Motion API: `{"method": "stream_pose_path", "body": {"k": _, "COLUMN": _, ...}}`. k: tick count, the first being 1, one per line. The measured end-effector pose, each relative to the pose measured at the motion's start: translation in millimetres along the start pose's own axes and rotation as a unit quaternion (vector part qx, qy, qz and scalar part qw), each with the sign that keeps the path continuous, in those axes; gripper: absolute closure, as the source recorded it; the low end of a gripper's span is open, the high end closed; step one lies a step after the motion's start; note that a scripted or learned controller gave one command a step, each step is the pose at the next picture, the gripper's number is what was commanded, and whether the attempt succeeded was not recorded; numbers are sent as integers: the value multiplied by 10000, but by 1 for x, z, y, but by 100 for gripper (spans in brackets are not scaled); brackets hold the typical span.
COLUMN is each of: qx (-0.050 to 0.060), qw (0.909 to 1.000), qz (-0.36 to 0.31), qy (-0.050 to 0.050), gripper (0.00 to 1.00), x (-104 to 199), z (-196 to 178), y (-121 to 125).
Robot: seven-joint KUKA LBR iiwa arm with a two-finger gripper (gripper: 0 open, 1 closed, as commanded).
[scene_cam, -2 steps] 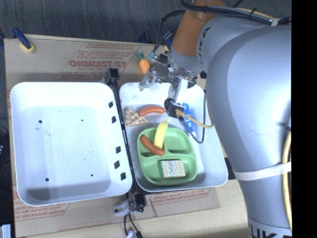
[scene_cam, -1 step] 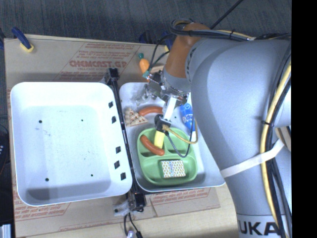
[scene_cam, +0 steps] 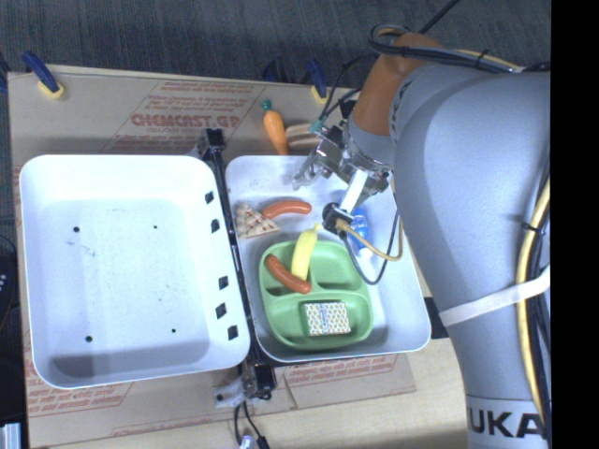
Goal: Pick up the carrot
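Although the task called for the carrot [scene_cam: 273, 130], it lay outside both bins, on the cardboard just beyond the far rim of the right bin [scene_cam: 409, 318], with a tan piece just beside it. The gripper [scene_cam: 318, 162] hung over that bin's far edge, near the carrot but apart from it, probably lining up for a reach. Whether its claw was apart or together could not be told. Inside the right bin sat a green tray [scene_cam: 354, 328] holding a banana [scene_cam: 304, 252] and a sausage [scene_cam: 285, 275]; another sausage [scene_cam: 286, 209] lay loose beside it.
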State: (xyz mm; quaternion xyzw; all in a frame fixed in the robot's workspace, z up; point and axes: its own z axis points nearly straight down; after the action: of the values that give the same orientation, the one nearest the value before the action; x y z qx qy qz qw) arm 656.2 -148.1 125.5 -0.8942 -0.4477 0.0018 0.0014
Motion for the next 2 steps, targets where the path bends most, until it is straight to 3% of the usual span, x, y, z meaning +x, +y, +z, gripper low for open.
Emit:
{"method": "stream_pose_path", "body": {"k": 1, "qx": 20, "qw": 9930, "qz": 1181, "qy": -2, "gripper": 0, "x": 18, "z": 34, "y": -14}}
{"method": "stream_pose_path", "body": {"k": 2, "qx": 9, "qw": 9537, "qz": 3007, "qy": 5, "gripper": 0, "x": -7, "z": -10, "y": -5}}
